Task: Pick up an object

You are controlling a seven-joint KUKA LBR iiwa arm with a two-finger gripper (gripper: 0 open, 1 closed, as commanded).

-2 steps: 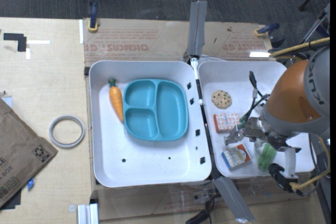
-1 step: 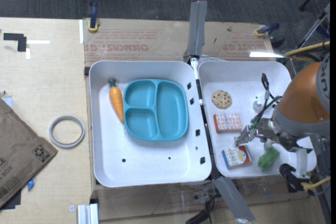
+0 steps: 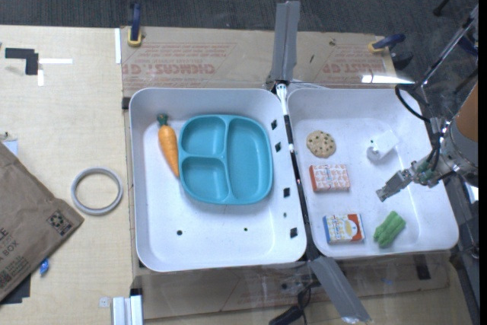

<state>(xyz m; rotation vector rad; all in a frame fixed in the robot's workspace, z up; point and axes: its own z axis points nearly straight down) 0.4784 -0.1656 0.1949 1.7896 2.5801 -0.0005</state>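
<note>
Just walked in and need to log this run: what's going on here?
A robot arm reaches into the right bin, its claw low above the floor between a white piece and a green toy. Nothing is between its fingers. A cookie and two small boxes lie nearby.

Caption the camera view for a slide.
Gripper hovers in the right bin above a green toy; a carrot and blue plate sit in the left bin.
</note>
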